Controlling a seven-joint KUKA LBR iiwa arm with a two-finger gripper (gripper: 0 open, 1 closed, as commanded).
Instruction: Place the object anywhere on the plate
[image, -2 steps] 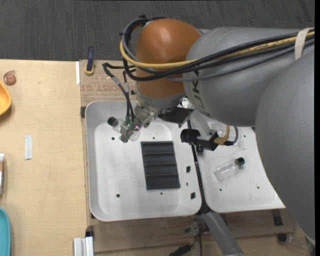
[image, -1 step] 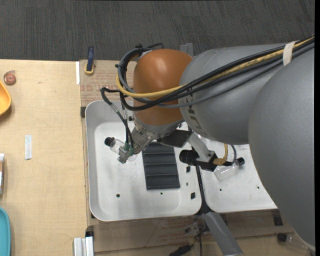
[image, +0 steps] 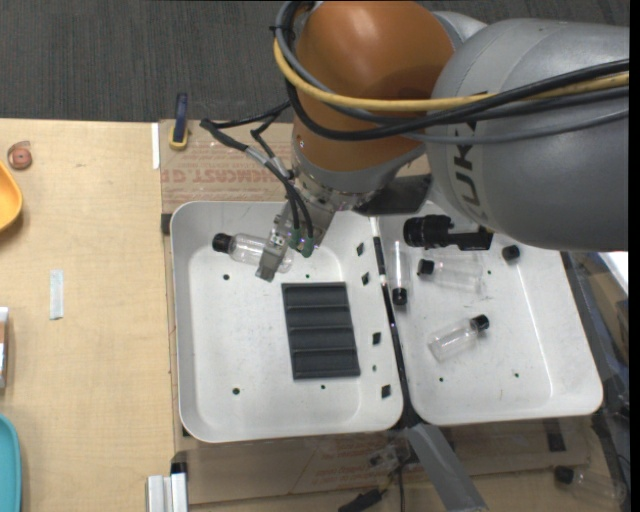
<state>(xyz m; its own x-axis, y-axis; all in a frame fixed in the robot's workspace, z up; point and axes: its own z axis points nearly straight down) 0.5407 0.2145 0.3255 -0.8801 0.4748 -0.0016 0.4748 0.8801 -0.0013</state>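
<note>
Gripper: your grey two-finger gripper (image: 276, 256) hangs low over the far part of the left bin. You cannot tell how far open it is, or whether it has hold of anything.
Vial: the clear plastic vial with a black cap (image: 238, 246) lies on its side on the bin floor. Its cap points left and its clear end is right at the gripper's tip.
Plate: the black ribbed rectangular plate (image: 320, 330) lies flat mid-bin, just on the near side of the gripper and apart from the vial.
Left bin: the shallow white bin (image: 200, 380) holds both of these.
Right bin: its white twin (image: 545, 385) holds a second clear, black-capped vial (image: 458, 336), also on its side.
</note>
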